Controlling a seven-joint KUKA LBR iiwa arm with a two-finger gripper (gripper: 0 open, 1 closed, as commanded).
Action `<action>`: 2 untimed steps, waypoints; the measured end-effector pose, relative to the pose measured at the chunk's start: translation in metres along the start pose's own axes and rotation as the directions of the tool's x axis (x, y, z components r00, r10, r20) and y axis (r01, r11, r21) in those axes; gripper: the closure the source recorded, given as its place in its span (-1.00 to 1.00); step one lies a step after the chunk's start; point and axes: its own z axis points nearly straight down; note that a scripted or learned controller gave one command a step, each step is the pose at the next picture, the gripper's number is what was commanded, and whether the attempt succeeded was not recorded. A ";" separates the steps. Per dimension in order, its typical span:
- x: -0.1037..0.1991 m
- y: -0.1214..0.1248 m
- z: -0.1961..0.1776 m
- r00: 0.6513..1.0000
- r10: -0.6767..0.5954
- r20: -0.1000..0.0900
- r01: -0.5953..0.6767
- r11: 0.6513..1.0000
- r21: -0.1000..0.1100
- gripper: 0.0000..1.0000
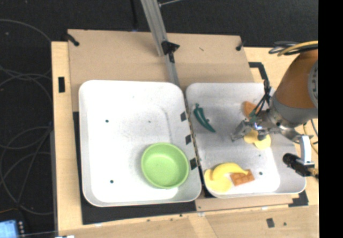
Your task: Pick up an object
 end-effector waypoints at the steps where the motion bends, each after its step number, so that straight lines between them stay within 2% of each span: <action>1: -0.002 0.000 0.025 1.000 0.001 0.001 -0.001 1.000 -0.003 -1.00; 2: -0.002 0.001 0.013 1.000 0.005 0.000 -0.005 1.000 -0.009 1.00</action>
